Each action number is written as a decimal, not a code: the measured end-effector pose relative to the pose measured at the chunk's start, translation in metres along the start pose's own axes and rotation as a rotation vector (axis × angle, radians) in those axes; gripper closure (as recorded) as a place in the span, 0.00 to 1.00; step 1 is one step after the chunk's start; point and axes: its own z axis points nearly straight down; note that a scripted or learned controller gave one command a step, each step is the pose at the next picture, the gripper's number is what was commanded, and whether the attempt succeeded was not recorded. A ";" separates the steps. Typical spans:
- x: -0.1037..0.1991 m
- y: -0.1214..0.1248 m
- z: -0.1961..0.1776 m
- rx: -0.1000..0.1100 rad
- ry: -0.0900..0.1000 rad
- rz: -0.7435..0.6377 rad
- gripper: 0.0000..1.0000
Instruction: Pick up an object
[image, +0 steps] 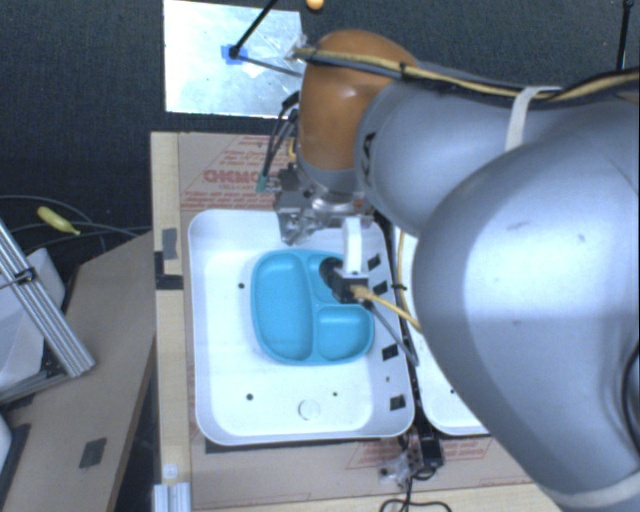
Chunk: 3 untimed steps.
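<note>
The cardboard sheet (222, 165) under the bins carries red printing along its far edge. The lettering is too blurred to read. More red print shows on the near edge, also illegible.

The two white bins stand on this sheet, which lies on a pale wooden bench (100, 390). The floor around the bench is dark and textured. A bright reflective panel (205, 60) lies beyond the bench, with a blue mark (232, 53) on it. An aluminium rail (40, 315) crosses the left edge of the view at a slant. A small yellow thing (55, 218) lies on the dark floor near it.

The task's thing, a blue divided tray (295, 315), lies flat in the middle of the left bin (215, 340). A small white disc (308, 408) sits on the bin floor near the front wall.

The gripper (300, 222) is over the far part of the left bin, just beyond the tray's far rim. Its state cannot be determined, since the wrist and the orange band (335, 100) cover it from above.

The grey arm (500, 260) hides most of the right bin (450, 415); a strip near its front left corner shows. The tray's far right compartment is partly covered.
</note>
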 end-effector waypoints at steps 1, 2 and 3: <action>0.007 -0.031 -0.035 0.005 0.004 -0.009 1.00; 0.020 -0.107 -0.095 0.005 0.007 -0.012 1.00; -0.035 -0.154 -0.123 0.007 0.003 -0.002 1.00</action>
